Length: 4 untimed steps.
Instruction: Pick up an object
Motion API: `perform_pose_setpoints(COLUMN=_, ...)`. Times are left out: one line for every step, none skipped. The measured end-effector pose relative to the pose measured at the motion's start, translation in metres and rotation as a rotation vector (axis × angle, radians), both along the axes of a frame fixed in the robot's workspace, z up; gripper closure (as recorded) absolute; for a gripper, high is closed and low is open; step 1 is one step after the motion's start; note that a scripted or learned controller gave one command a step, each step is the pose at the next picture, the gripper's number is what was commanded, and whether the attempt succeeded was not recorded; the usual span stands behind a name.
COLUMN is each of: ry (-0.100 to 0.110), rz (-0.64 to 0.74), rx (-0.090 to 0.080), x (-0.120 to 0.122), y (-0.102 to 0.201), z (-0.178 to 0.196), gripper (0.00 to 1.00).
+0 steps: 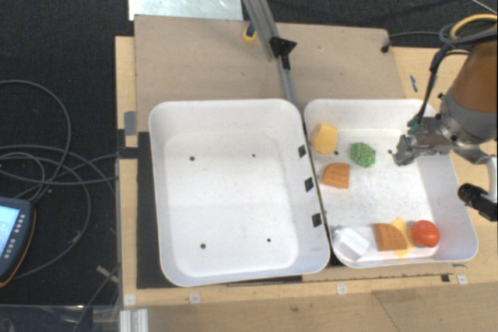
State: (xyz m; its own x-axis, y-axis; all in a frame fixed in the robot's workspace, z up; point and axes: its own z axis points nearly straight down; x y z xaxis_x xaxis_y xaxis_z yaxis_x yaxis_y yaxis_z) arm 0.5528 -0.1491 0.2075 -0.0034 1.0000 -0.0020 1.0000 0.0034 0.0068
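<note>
The right bin holds several small objects. A yellow block lies at its upper left, with a green bumpy ball to its right and an orange wedge below. Along the near edge lie a white piece, an orange-brown block with a yellow bit, and a red ball. My gripper hangs over the bin's right half, just right of the green ball, with nothing visibly between its fingers.
The left bin sits beside the right one on the brown bench. A grey pole slants across the back of the bench. Cables and a tablet lie on the floor at left.
</note>
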Motion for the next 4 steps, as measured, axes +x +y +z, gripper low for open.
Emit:
perform_pose_setpoints(ry=-0.002, rz=0.002, rx=0.0, x=0.012, y=-0.002, z=0.056, gripper=1.0)
perform_pose_setpoints(ry=0.006, rz=0.007, rx=0.004, x=0.013, y=0.056, z=0.051, gripper=1.0)
perform_pose_setpoints(ry=0.006, rz=0.008, rx=0.005, x=0.009, y=0.112, z=0.054, gripper=1.0)
perform_pose_setpoints(ry=0.006, rz=0.008, rx=0.005, x=-0.001, y=0.168, z=0.056, gripper=1.0)
